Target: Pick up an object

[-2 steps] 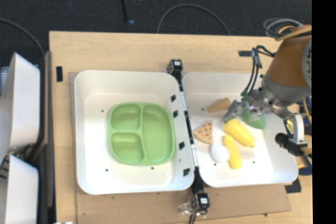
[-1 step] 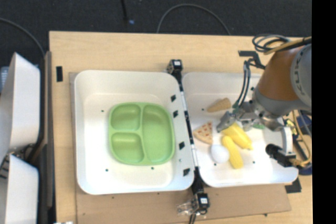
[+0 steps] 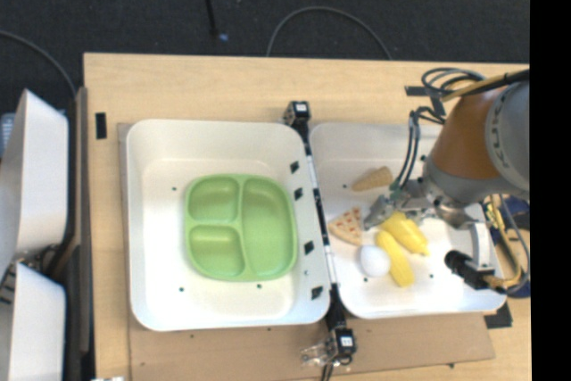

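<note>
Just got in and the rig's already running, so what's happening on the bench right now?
The arm reaches in from the right over the right bin, with its gripper down among the toy food there. Right by it lie two yellow pieces, a white egg, a pizza slice and a tan piece. Whether it has hold of anything can't be told. The left bin holds a green divided plate, untouched.

Green divided plate (image 3: 241, 226) in left bin (image 3: 152, 192)
</note>
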Controlling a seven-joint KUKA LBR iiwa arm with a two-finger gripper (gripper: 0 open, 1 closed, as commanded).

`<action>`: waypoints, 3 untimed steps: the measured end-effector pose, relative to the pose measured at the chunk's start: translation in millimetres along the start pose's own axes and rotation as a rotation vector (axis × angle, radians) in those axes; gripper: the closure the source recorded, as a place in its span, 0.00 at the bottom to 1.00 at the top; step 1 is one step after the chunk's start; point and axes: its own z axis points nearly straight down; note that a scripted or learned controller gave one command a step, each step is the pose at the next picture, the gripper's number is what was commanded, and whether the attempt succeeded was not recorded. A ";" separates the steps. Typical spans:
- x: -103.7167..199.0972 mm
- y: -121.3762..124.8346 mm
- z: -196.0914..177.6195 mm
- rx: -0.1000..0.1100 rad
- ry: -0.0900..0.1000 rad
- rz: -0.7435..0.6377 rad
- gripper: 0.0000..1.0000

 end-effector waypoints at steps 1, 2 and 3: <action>-0.9 1.3 -12.4 -0.005 0.000 0.005 1.00; -10.0 1.1 -74.4 -0.008 -0.002 0.006 1.00; -19.2 9.5 -126.9 -0.007 -0.001 -0.003 1.00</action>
